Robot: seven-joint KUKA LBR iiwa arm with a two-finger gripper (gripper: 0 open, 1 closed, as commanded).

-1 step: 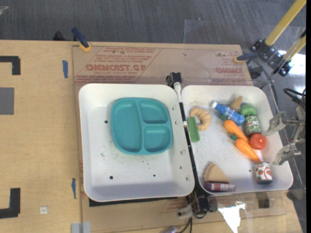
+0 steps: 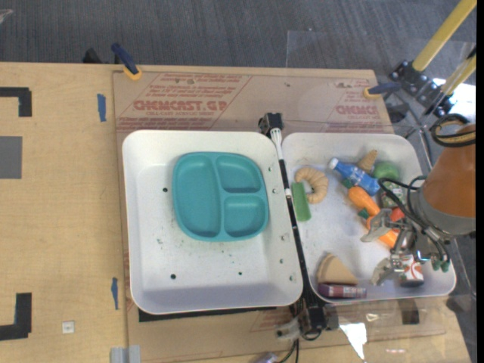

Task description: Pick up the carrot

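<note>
Over the right white bin, the metal two-finger gripper hangs with fingers spread and nothing between them. Small orange carrot lies on the bin floor, just up-left of the gripper, beside a blue bottle. So the pick looks not yet done: closing and lifting remain.

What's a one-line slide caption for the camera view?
Gripper low in the right bin amid toy food, near the carrot; teal divided plate in the left bin.
</note>
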